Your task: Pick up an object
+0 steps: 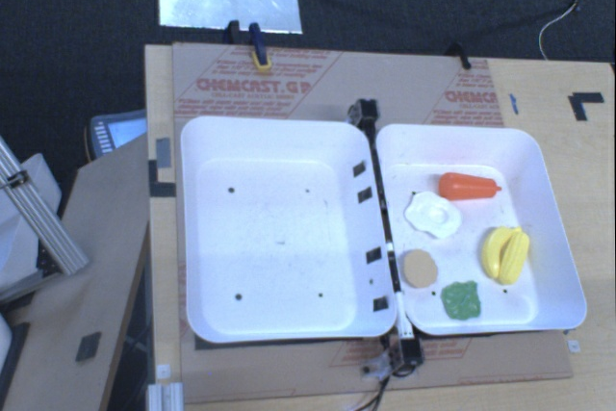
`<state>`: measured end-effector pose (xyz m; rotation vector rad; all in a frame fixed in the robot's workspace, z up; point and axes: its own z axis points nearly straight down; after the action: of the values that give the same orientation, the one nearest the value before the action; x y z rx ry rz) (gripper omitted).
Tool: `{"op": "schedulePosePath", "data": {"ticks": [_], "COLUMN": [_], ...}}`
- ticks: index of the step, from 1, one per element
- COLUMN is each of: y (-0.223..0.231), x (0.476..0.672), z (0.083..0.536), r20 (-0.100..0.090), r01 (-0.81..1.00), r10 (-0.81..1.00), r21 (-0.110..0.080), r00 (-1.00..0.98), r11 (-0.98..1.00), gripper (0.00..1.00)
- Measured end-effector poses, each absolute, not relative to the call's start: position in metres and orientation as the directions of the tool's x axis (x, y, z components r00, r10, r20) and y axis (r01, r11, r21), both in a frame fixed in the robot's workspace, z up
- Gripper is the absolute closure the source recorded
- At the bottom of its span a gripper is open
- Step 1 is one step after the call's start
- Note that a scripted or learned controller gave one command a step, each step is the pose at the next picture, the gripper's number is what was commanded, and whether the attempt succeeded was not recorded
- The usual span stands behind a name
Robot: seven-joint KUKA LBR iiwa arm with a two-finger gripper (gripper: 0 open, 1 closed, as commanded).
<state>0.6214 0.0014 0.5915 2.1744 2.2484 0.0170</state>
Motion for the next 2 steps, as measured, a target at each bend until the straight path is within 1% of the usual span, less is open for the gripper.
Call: {"op": "schedulePosePath", "data": {"ticks": [2], "y": [0.001], "x": [0.622], "z": [0.614], "r20": [-0.004], "r01": [0.999], "r10": [0.999], "r21": [0.023], "r00": [-0.043], "r11": [0.043], "gripper": [1.00]}}
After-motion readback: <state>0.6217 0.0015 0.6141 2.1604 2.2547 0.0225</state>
